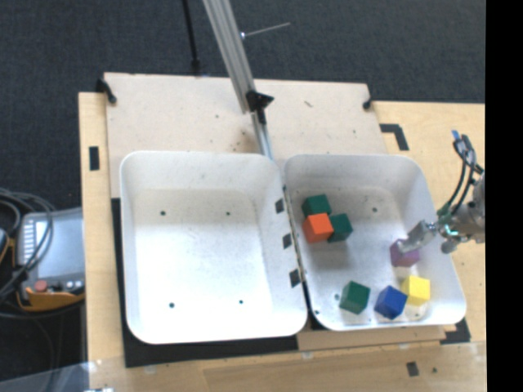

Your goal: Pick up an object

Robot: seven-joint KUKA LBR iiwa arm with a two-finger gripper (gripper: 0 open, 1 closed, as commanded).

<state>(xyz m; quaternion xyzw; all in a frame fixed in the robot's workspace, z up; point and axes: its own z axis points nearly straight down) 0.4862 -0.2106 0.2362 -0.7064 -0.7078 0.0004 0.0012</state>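
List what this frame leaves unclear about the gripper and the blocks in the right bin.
- Gripper: too small and blurred in the camera view to tell its opening, or whether it touches the purple block.
- Arm: cut off by the right edge.
- Green block: partly covered by the orange block.
- Yellow block: its lower left corner is hidden by the blue block.

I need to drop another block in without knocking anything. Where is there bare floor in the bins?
The left bin has a bare floor wall to wall. In the right bin, the back strip behind the orange block is free. The front right is crowded: purple block, yellow block, blue block, and the gripper.
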